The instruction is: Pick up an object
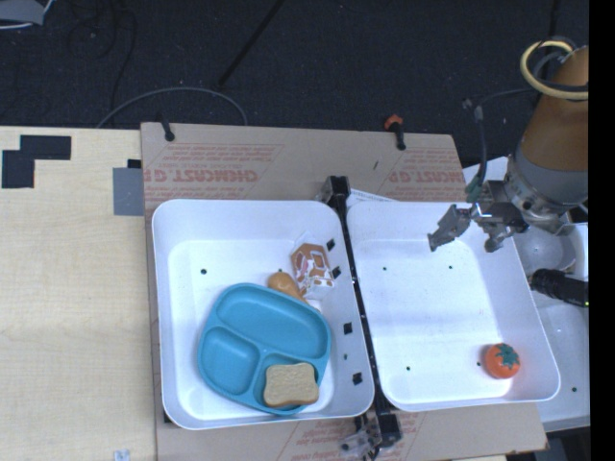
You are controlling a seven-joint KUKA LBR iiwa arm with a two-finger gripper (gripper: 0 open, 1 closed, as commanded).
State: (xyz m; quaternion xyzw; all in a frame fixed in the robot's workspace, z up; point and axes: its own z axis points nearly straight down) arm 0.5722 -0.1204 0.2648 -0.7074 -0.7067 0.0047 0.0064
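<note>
Fingers (444, 232) spread apart, nothing between them; gripper (471, 227) hangs over the upper right part of the right bin (423, 392), tips aimed left and down, carried by the arm (553, 133) entering from that bin's right side. Open posture reads as readiness for a grab not yet made. Right bin contents: one small orange fruit (501, 360) with green top, lying on the floor near the lower right corner, well apart from the gripper and below it; the likeliest target, since it lies alone with free room on all sides. Left of the right bin, across the black divider (348, 296): left bin (173, 257), holding a blue tray (240, 344) with three compartments, tilted against the lower floor; a bread slice (290, 384) rests in the tray's lower right compartment. Just above the tray, a small tan item (283, 282) and a crinkled wrapper (311, 263), touching or nearly so; exact contact cannot be told. Judgement: task at approach stage; the gripper needs to travel toward the right bin's lower right corner and descend.
</note>
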